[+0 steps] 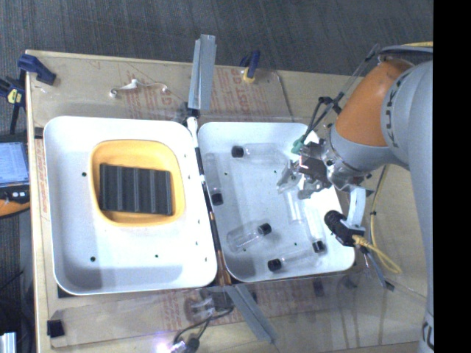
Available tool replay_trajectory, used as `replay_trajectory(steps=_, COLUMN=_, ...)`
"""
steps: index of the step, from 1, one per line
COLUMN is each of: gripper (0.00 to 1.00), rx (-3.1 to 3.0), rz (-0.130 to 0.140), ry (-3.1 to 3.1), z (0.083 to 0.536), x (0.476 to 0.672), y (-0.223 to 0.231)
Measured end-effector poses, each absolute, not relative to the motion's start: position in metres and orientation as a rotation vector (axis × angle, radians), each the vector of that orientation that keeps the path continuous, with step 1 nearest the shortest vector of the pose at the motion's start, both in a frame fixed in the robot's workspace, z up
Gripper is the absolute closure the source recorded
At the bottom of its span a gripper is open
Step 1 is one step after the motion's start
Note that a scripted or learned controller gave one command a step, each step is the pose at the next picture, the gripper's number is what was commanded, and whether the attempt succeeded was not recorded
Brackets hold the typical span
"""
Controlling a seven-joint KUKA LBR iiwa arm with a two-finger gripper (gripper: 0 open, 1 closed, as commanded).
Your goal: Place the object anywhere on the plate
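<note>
Claw: low over the right side of the right bin, its tip turned toward the bin's middle. I cannot tell whether it is apart, together or clamped on anything.
Arm: comes in from the right, grey with the orange band above the wrist. It is bent over the bin's far right corner and the wrist slopes down and left to the claw.
Nearest tube: clear, lying on the bin floor just below the claw in the view. I cannot tell whether the two touch.
Capped tube: clear with a black cap, up and to the left of the claw, near the bin's far wall.
Second capped tube: down and to the left of the claw, lying at a slant with a black cap at its right end.
Front tubes: further down from the claw, along the bin's near wall, with black caps at the ends.
Small black piece: well left of the claw, by the bin's left wall.
Left bin: beyond the right bin, far left of the claw.
Plate: yellow, in the left bin, well apart from the claw and from every tube.
Black ridged block: lies on the plate's middle.
Tabletop: pale board under both bins.
Writing: reddish print on the tabletop around the bins, too blurred to read.
</note>
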State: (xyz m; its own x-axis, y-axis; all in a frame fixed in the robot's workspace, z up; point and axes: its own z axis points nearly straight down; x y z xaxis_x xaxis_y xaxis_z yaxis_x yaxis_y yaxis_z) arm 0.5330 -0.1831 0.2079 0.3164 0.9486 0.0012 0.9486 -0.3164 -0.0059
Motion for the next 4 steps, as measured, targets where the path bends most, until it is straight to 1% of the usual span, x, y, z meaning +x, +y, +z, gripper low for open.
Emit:
replay_trajectory(steps=1, gripper=1.00, rx=-2.333, rz=0.006, ry=-2.095, z=0.196, x=0.516, y=-0.157)
replay_trajectory(steps=2, gripper=1.00, rx=-2.393, rz=0.004, ry=-2.030, z=0.233, x=0.557, y=-0.073)
replay_trajectory(steps=3, gripper=1.00, rx=-2.153, rz=0.002, ry=-2.286, z=0.219, x=0.582, y=-0.025)
replay_trajectory(steps=4, gripper=1.00, rx=-1.821, rz=0.004, ry=-2.556, z=0.191, x=0.604, y=0.008)
